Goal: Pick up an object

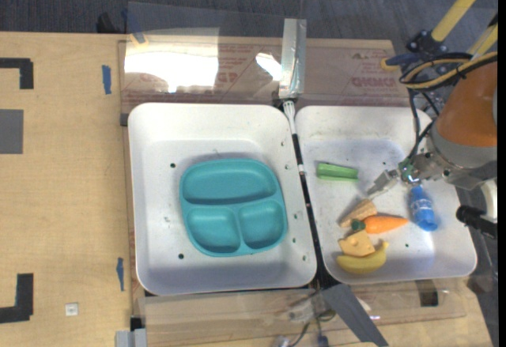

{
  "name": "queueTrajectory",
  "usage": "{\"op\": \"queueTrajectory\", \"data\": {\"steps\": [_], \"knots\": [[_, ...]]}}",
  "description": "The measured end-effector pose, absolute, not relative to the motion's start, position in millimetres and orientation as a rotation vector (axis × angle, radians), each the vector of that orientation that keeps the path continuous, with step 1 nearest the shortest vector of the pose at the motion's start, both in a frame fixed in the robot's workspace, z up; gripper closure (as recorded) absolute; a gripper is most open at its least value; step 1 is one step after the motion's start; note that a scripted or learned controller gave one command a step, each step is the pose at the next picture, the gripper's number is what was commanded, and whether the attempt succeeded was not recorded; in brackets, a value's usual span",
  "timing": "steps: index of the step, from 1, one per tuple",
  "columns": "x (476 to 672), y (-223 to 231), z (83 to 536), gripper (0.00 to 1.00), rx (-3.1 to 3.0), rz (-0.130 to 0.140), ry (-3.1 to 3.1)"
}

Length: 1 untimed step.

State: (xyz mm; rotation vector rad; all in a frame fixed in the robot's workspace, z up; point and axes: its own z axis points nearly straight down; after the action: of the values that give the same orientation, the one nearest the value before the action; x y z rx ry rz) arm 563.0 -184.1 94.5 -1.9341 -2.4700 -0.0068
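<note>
The right bin (443,258) holds several small items. A green stick (337,171) lies near its left wall, with an orange carrot (386,223) in the middle. A yellow banana (362,260) and a yellow wedge (356,243) sit toward the front. A brown piece (360,211) lies beside the carrot, and a blue bottle (424,208) lies on the right. My gripper (385,182) hangs over the bin's middle, just above and between the carrot and the bottle, with nothing visibly held.
In the left bin (150,258) sits a teal divided plate (232,205). A raised divider (300,179) separates the two bins. The grey arm with its orange band (473,112) reaches over the right bin's right rim. Yellow and blue cables (431,57) hang at the back right.
</note>
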Motion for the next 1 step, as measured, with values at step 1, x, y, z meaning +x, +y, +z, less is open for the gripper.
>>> {"op": "queueTrajectory", "data": {"steps": [1], "knots": [[481.1,-146.8,87.9,0.0,-1.906,-0.007,-2.503]]}}
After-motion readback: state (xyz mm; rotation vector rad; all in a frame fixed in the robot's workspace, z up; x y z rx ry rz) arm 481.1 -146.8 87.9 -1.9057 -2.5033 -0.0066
